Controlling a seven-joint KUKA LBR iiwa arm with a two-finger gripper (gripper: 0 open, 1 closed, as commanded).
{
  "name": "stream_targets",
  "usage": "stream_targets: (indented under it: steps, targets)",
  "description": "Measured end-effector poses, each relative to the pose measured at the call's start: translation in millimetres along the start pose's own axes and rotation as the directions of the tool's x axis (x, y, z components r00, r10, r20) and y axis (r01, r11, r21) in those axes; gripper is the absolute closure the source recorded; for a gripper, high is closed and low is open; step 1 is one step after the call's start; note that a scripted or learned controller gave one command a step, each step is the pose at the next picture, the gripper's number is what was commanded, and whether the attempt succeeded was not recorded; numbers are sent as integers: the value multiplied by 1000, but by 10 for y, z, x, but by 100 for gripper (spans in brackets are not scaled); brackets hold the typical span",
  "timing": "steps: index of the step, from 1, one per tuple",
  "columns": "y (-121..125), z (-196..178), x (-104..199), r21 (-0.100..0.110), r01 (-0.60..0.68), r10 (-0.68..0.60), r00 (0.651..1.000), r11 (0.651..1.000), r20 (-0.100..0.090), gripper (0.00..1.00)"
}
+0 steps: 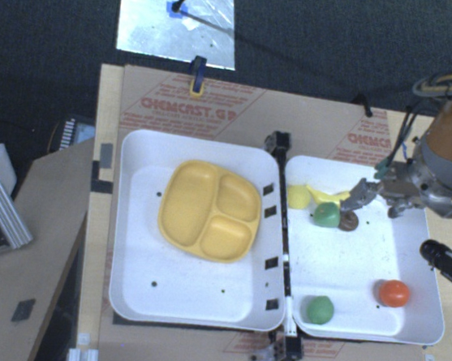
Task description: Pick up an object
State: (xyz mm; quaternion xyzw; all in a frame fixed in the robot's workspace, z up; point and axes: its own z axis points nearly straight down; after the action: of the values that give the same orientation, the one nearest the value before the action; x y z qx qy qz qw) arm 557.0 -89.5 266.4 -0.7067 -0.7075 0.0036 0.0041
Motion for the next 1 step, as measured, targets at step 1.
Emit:
stream_targets:
  steps: [1]
  targets:
    - [18, -66, 1, -13, 2, -2, 1000, 1000, 1, 0]
